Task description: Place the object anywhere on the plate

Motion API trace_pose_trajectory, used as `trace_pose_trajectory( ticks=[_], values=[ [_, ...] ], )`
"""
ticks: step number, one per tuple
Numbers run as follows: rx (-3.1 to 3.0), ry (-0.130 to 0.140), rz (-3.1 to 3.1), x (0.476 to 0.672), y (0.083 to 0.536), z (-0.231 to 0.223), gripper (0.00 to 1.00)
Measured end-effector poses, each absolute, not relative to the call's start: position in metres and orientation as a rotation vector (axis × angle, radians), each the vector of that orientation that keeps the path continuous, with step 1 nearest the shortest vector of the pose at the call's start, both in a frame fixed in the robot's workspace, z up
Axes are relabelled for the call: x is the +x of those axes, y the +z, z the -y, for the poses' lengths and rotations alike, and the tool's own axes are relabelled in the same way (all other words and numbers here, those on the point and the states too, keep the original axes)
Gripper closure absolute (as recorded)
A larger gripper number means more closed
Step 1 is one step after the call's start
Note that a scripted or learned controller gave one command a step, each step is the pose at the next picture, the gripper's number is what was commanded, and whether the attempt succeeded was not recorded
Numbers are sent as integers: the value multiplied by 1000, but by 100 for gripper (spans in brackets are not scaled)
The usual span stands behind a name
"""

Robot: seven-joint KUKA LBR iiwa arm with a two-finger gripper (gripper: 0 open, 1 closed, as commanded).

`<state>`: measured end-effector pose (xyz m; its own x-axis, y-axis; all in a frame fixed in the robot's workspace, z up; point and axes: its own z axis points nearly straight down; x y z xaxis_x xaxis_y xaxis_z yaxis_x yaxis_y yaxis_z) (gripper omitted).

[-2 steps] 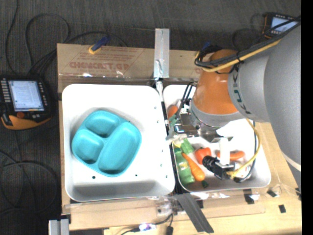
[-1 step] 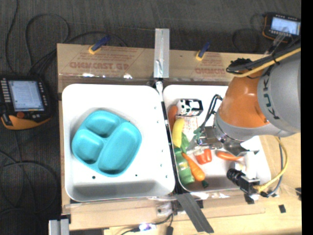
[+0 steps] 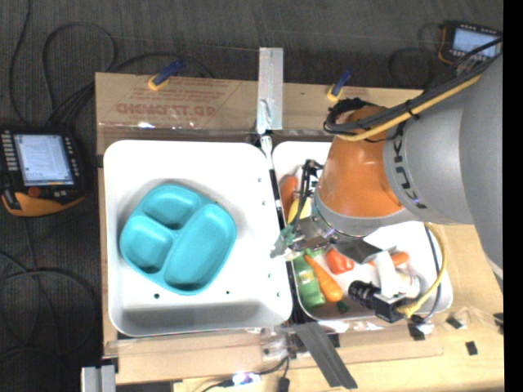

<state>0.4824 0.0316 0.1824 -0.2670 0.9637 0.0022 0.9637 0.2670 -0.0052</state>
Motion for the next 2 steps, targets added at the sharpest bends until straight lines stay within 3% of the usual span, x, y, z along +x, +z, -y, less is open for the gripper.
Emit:
trace_pose_trajectory(
  ticks=[1, 2],
  values=[
    [-2225, 8, 2216, 489, 200, 33, 100],
    [-2044, 7, 2380, 489, 188, -51, 100]
  ],
)
